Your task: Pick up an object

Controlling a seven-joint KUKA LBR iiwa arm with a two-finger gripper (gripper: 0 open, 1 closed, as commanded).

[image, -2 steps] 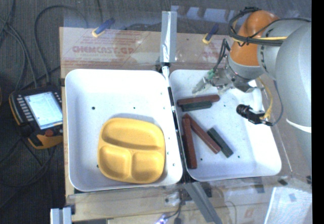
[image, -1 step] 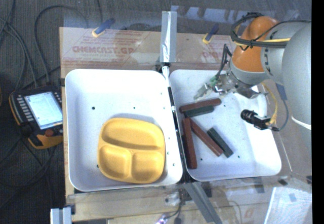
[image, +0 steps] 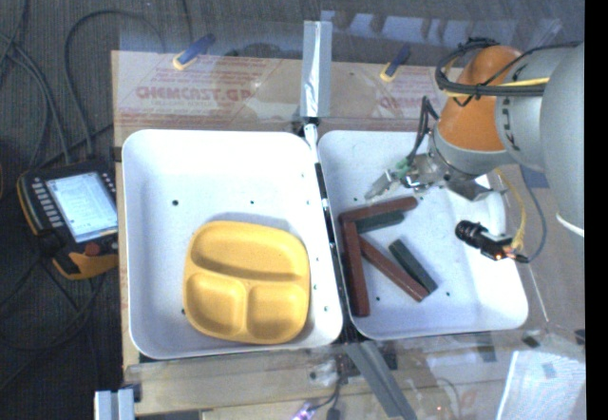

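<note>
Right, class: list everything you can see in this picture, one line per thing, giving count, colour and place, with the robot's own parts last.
White bins: 2, white, side by side on the bench; left bin, right bin.
Yellow tray: 1, yellow, three compartments, in the left bin, towards its front.
Brown sticks: about 3, reddish brown, in the right bin near its left wall, some overlapping.
Dark green blocks: 2, dark green, in the right bin, one among the upper sticks, one to their right.
Handheld controller: 1, black and orange with a lit screen, left of the bench.
Cables: several, dark and white, on the floor behind.
Arm: 1, grey with orange band, reaching from the right.
Gripper: 1, above the right bin, near the upper sticks.
</note>
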